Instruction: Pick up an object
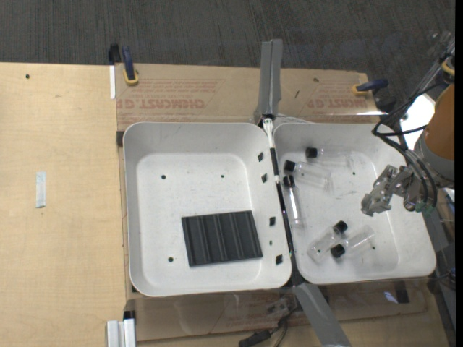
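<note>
1. We see the worktop (58,194) carrying two shallow white bins side by side, the left bin (141,143) and the right bin (412,270), their inner rims touching along the middle

2. In the left bin a dark ribbed tray (221,238) lies flat toward the near side, slightly turned

3. In the right bin we count several clear tubes with black caps. One capped tube (309,172) lies near the far left corner, with another small black cap (312,152) just beyond it. A long thin tube (293,207) runs along the left wall

4. Nearer the front of the right bin, two more capped tubes (340,243) lie close together, one at an angle to the other; the clear plastic blends into the white floor, so we are not sure of their exact outlines

5. The arm (441,132) comes in from the right, and its claw (377,199) hangs over the right half of the right bin, pointing left and downward

6. The claw sits apart from the tubes, above and to the right of the front pair. We cannot tell whether it is open or closed
</note>
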Controlling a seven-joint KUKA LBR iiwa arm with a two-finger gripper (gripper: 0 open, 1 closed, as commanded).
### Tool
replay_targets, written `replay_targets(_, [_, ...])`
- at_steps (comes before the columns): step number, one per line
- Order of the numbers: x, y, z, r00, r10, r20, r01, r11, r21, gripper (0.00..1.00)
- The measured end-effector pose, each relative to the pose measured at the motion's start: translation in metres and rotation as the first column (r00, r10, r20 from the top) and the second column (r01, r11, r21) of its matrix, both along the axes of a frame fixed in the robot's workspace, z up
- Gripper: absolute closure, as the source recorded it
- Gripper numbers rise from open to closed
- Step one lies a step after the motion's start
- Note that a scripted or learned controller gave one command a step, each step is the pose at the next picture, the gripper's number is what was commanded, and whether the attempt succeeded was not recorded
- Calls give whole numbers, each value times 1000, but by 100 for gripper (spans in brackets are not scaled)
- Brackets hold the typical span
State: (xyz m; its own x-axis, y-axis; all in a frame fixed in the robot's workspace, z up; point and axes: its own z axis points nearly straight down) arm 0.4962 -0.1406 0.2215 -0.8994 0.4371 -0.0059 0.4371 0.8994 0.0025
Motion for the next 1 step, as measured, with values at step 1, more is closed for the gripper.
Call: replay_targets(1, [1,0,9,1000,-2,3,2,1000,0,100])
